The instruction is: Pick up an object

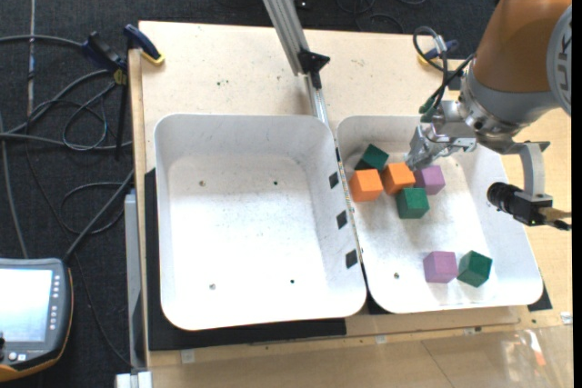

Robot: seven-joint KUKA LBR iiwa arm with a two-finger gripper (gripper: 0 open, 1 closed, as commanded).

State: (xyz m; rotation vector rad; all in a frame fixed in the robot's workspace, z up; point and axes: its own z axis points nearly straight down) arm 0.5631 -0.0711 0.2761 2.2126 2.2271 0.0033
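Camera view, jaws (420, 161) beside clustered blocks (396, 178)

matt wooden bench (236, 73); smooth white bins (173, 195)

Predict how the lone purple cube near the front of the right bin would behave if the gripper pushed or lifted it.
The purple cube has flat faces, so it would probably slide rather than roll. It looks rigid and likely light. A green cube sits right beside it, so a push that way would probably shift both.
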